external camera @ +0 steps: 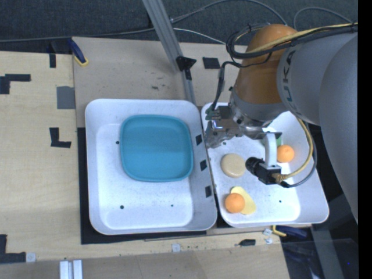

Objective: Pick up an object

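My gripper (216,133) hangs low over the upper left part of the right bin (302,211), close to its left wall. A beige round disc (233,165) lies just below and right of it. An orange ball (234,203) rests on a pale yellow piece (247,201) near the bin's front. A second orange ball (285,153) sits at the right, beside a small green thing (279,136) partly hidden by the wrist. I see nothing between the fingers.
The left bin (99,173) holds a blue square plate (156,147). A grey metal bar (168,36) slants down from the top toward the gap between the bins. The arm's bulk covers the right bin's upper right.
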Controlling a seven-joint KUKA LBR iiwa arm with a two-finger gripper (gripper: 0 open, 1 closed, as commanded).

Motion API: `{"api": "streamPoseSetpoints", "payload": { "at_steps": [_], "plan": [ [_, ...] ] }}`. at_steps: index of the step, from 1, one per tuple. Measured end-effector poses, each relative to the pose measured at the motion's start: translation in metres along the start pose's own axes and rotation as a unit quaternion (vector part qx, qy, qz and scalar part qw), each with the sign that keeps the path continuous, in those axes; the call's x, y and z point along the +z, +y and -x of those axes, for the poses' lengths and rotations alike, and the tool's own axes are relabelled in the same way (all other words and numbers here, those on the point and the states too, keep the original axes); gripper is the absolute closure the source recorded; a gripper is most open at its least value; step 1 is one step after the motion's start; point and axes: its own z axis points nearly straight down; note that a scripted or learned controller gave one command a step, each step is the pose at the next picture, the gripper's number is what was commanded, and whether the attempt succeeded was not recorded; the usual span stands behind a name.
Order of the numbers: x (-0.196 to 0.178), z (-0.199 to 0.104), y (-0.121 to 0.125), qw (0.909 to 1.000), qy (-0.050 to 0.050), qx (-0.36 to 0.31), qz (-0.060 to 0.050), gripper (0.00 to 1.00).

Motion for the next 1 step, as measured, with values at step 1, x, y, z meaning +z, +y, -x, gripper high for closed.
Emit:
{"api": "streamPoseSetpoints", "payload": {
  "at_steps": [1],
  "plan": [
    [0.0063, -0.0471, -0.0121, 1.0000, 0.000, 0.000, 0.000, 1.00]
  ]
}}
